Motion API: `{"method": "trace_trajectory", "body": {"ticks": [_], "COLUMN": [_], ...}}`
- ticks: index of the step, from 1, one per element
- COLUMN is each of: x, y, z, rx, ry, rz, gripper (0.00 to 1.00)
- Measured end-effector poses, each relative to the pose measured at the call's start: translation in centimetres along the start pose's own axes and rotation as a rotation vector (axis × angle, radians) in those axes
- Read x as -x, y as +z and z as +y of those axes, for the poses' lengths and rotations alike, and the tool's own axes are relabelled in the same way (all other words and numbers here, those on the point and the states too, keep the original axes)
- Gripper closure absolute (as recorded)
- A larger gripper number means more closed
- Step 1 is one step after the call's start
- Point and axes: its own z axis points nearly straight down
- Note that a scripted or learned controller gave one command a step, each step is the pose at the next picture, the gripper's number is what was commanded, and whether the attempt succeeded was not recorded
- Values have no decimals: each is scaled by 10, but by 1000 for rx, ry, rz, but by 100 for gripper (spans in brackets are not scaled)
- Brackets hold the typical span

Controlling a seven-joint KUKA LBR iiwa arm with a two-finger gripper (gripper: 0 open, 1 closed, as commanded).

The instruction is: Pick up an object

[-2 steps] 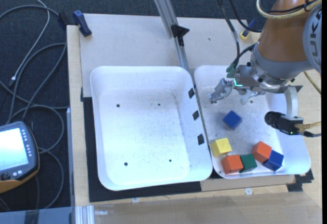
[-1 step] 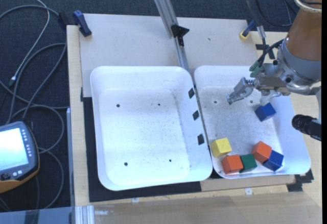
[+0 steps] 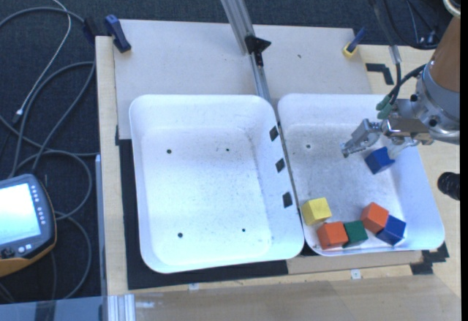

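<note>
The gripper (image 3: 363, 140) hovered in the right bin (image 3: 431, 199) just above a blue cube (image 3: 379, 160), apparently mid-approach; whether its jaws were apart I cannot tell, and it needed to descend squarely next.

I see the pale tabletop (image 3: 190, 56) carrying two shallow white bins side by side, left bin (image 3: 146, 166) and right bin (image 3: 431, 217), over a black mat (image 3: 131, 239). A blue clamp (image 3: 117, 33) grips its far-left corner.

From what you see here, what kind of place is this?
Probably a robotics lab test bench, not a home. A grey arm's two-finger gripper hangs over a shallow white plastic bin of small coloured cubes, and a handheld control pendant lies on dark carpet.
</note>
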Motion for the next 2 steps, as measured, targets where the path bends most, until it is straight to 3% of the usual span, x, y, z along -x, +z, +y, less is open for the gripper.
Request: {"method": "trace_trajectory", "body": {"ticks": [1,2], "x": [41,-41], "y": [123,50], "z": [8,1], "rx": [-10,8], "ry": [1,-13], "rz": [1,3], "gripper": [0,0]}}
